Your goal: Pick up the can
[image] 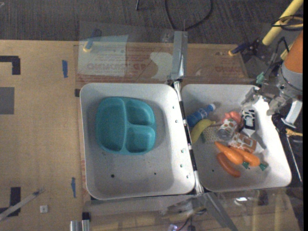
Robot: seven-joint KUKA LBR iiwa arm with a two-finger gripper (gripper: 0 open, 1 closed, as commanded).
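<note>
The arm [293, 66] reached in at the frame's right edge, its gripper [262, 97] above the right bin's [279, 177] upper corner; its grasp state could not be told. The can [227, 128] lay among clutter mid-bin.

- Your right bin [279, 174] is crowded in the middle: the can [227, 128] lies touching a banana [201, 129], with a blue bottle [201, 113], a small carton [243, 141] and carrots [238, 157] close around it
- You have bare floor along that bin's near edge
- In the left bin [139, 177], a teal plate [126, 125] fills the far half; the near half is open
</note>
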